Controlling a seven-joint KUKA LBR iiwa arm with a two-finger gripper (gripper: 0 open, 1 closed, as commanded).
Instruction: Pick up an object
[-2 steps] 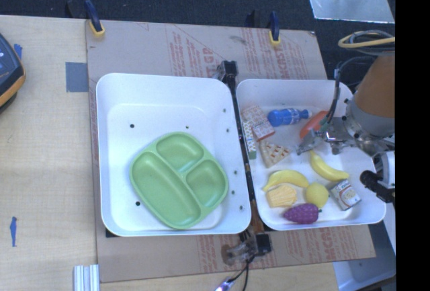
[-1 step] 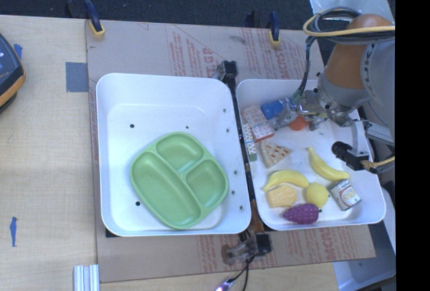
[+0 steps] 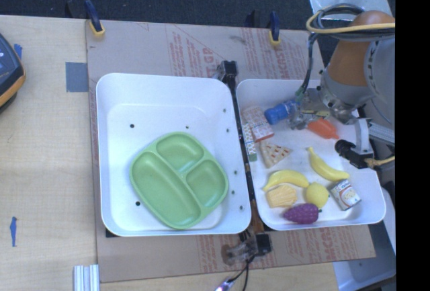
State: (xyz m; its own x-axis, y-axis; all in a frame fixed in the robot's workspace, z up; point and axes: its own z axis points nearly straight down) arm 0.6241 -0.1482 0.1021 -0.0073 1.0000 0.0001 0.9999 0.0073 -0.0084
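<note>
Pincer point(image 3: 300, 119) low in right bin point(image 3: 376, 216), between blue object point(image 3: 277, 113) and orange object point(image 3: 324, 127); grip state cannot tell. Approach step; next needs settling squarely over one item.

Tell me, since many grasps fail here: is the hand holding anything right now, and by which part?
It cannot be told. The hand is down in the right bin between the blue object and the orange object, but no object shows clearly in its grip.

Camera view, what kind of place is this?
Likely a robot lab test bench: a grey arm reaches over two white bins, toy food like a banana fills one, and clamps hold the board.
</note>
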